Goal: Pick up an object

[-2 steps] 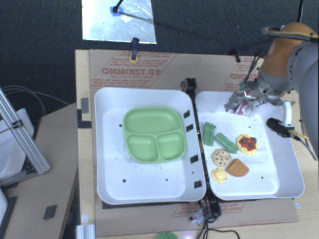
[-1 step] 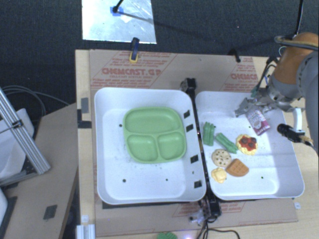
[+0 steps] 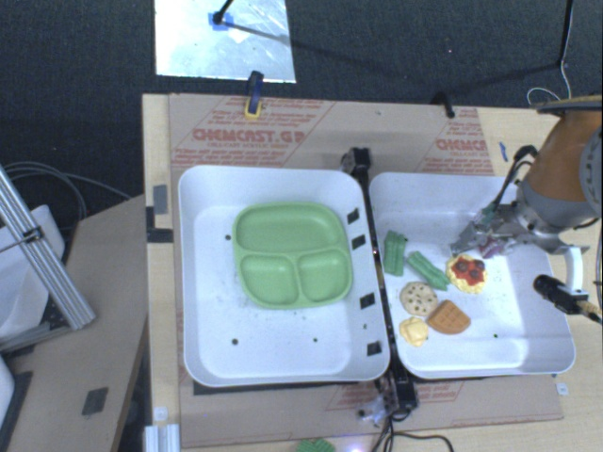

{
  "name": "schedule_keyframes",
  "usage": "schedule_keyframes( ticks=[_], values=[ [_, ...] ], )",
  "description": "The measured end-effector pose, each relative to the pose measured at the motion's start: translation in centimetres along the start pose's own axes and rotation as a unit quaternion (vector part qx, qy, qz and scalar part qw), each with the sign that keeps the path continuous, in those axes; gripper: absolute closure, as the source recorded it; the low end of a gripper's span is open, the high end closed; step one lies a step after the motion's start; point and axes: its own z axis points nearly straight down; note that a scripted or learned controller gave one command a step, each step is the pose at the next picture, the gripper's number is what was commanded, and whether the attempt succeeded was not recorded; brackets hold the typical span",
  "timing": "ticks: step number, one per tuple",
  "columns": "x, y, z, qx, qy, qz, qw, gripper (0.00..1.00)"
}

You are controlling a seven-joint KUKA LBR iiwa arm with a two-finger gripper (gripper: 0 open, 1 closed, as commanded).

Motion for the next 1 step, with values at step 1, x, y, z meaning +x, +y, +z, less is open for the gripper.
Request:
schedule_keyframes(
  ticks=[1],
  values=[
    [0.01,0.42,-1.17,-0.004,-0.001,-0.001,1.0000,1.00]
  ],
)
